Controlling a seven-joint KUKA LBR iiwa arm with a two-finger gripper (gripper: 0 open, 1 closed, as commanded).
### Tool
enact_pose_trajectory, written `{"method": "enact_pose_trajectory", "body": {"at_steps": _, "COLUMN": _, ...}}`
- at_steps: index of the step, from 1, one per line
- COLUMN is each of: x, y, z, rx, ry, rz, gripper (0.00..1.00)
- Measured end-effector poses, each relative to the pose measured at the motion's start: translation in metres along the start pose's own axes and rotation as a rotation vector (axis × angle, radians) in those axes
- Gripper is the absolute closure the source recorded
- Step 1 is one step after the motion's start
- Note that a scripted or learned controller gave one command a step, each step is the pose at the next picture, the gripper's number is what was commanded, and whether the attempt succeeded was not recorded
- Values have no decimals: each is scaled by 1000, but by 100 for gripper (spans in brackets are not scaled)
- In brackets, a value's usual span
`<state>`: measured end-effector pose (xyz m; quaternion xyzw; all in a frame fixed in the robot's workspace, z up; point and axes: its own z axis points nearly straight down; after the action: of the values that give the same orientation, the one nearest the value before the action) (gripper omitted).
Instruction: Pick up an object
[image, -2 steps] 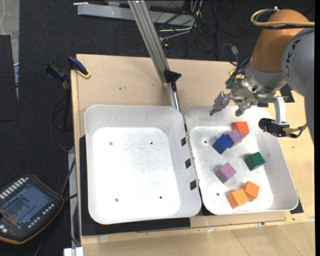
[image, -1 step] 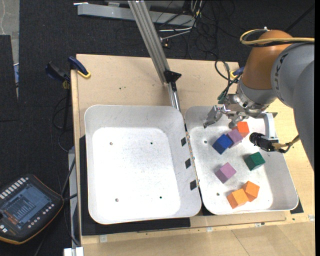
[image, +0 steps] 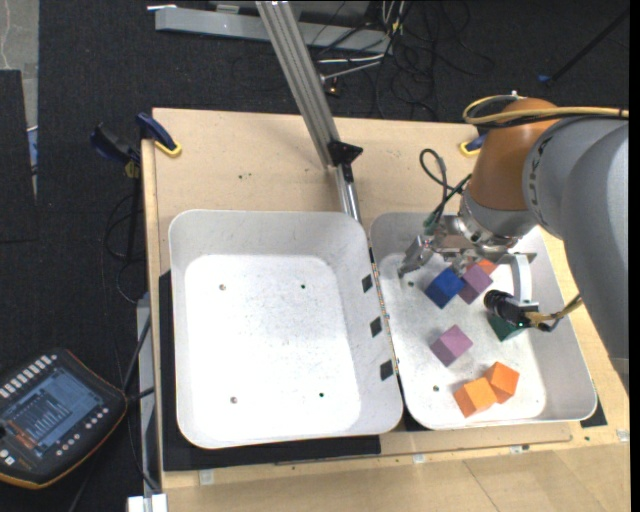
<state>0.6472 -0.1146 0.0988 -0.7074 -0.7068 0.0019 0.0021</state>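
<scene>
Hovering over right bin (image: 560, 400), claw (image: 447, 262) low near bin's far edge. Blue block (image: 444, 288) just toward near edge from claw tips, pink block (image: 476, 277) touching it on right. Cannot tell claw state; nothing visibly gripped. Purple block (image: 451, 344) mid-bin, orange blocks (image: 487, 388) toward near edge.

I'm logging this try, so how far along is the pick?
Done: the gripper is down in the right bin, right by the blue block. In hand: whether anything is gripped is unclear. Left: lifting; the purple block and orange blocks lie untouched.
</scene>
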Motion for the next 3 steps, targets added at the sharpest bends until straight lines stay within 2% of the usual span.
{"method": "enact_pose_trajectory", "body": {"at_steps": 1, "x": 0, "y": 2, "z": -15, "rx": -8, "ry": -1, "rz": 0, "gripper": 100}}
{"method": "enact_pose_trajectory", "body": {"at_steps": 3, "x": 11, "y": 4, "z": -107, "rx": -12, "ry": -1, "rz": -3, "gripper": 100}}
